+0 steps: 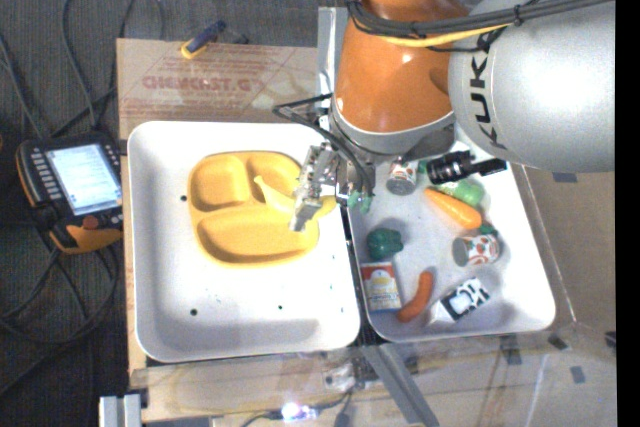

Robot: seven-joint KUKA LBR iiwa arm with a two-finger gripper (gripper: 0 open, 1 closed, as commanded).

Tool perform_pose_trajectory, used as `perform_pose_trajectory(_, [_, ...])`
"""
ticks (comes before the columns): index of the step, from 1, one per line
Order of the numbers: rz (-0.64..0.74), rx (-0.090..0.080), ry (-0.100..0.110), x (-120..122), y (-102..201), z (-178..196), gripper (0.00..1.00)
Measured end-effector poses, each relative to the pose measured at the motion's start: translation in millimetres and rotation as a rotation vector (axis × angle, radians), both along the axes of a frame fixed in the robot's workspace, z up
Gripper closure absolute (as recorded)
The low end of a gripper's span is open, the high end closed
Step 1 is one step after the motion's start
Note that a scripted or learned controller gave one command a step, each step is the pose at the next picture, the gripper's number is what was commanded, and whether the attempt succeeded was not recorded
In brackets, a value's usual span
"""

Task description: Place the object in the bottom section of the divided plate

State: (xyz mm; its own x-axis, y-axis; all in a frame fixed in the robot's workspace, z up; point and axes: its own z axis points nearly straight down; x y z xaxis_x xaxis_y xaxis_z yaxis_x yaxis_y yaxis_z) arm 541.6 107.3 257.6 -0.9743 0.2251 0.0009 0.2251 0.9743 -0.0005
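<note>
The gripper (312, 195) hangs over the right rim of the plate (250, 207), at the edge of its bottom section. Whether the jaws are apart or clamped I cannot tell; something yellowish shows at the tips, blending with the plate, so the object's place is uncertain. Judging from this, the drop is near but not confirmed. The bottom section lies open to the left of the gripper. Right of the plate, just past the bin wall, sit a carrot (454, 207), sausage (418, 295) and can (379, 286).
</note>
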Motion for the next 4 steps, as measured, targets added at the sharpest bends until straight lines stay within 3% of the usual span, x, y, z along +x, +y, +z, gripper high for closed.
perform_pose_trajectory(1, [0.456,0.001,-0.003,-6,-9,38,1.0])
perform_pose_trajectory(2, [0.457,0.003,-0.003,-6,-8,38,0.0])
perform_pose_trajectory(3, [0.457,0.005,-0.004,-4,-7,47,1.0])
perform_pose_trajectory(4, [0.466,0.005,0.002,-43,-22,-76,1.0])
